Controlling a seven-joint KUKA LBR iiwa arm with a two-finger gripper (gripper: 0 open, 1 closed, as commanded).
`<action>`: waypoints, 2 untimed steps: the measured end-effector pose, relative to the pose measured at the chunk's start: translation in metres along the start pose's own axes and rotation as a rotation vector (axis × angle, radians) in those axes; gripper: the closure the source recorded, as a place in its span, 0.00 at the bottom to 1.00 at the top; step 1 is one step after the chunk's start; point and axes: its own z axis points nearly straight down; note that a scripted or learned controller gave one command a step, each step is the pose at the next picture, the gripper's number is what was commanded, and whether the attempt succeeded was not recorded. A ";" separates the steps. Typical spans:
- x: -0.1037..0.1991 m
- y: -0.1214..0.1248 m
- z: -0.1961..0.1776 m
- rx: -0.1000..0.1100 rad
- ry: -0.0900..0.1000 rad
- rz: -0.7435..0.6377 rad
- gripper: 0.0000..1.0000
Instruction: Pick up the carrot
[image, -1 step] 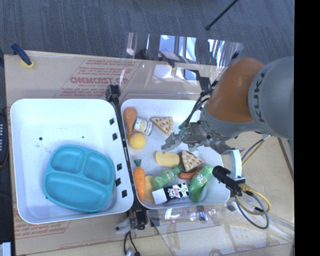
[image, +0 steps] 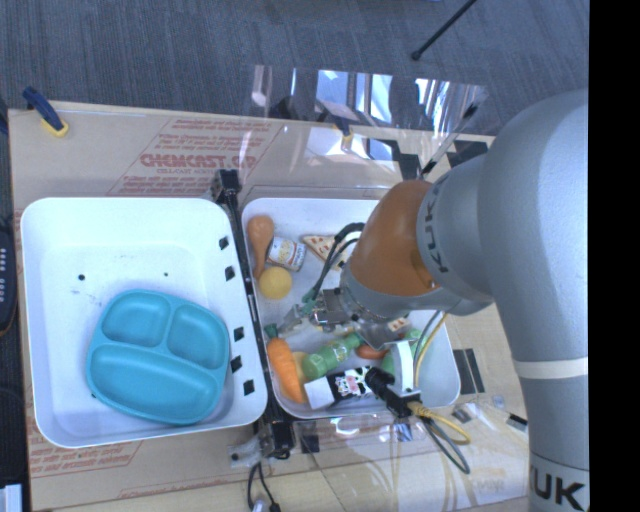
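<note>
Grey arm (image: 530, 260) bulks over the right bin (image: 440, 375), nearest the lens, its orange band (image: 395, 250) hanging above the bin's middle. Below the band the gripper (image: 335, 312) is buried in cables and clutter, so whether it is open or has hold of anything cannot be told. Just beside it lies a green bottle (image: 335, 355), and beyond that the carrot (image: 284, 368), flat against the bin's left wall near the front corner. Its long axis runs roughly front to back, tilted slightly; which end is the tip is hard to tell. Farther back along the same wall sit a yellow ball (image: 276, 283) and a tan, elongated piece (image: 261, 238). In the left bin (image: 60, 250) rests a blue divided plate (image: 158, 355).
</note>
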 end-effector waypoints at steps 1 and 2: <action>0.001 0.000 -0.009 0.006 0.000 -0.015 1.00; 0.001 0.000 -0.009 0.005 -0.001 -0.014 0.00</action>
